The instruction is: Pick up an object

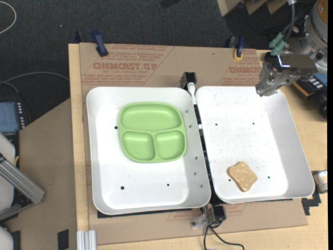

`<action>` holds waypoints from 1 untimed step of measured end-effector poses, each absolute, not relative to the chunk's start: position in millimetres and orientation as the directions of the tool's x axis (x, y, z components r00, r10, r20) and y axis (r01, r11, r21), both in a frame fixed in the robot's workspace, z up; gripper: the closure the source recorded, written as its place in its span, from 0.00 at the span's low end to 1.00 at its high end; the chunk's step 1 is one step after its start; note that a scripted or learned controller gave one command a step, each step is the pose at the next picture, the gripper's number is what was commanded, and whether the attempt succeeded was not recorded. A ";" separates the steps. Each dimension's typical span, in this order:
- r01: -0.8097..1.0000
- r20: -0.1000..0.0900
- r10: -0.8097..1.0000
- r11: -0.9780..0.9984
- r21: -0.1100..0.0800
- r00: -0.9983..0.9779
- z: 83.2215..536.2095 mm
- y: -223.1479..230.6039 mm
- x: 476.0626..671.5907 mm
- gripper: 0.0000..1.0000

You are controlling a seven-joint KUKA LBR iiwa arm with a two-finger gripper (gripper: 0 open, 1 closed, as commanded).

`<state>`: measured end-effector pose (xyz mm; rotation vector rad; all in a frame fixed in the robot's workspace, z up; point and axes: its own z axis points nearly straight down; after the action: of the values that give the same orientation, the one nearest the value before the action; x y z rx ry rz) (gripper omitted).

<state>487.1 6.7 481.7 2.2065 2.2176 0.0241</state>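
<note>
Surface (130,61): two bins. Left bin (104,186): green tray (152,132), centre, flat. Right bin (281,134): tan piece (242,176), near front edge, free for grasping. My end effector (266,87): over right bin's far right corner, nothing held; finger spread, cannot tell.

Two bins sit side by side on the worktop (78,139), touching along their inner edges. The left bin (104,191) holds a tray (152,132) near its middle. The right bin (281,134) holds a biscuit (242,176) near its front edge. The pincer (266,86) hangs over the right bin's far right corner.
</note>
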 end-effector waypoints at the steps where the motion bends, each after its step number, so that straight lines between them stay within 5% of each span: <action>1: 1.000 0.001 1.000 0.007 -0.006 -0.007 436.8 75.1 478.6 1.00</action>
<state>478.6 75.1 436.8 2.2165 2.2332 -0.0059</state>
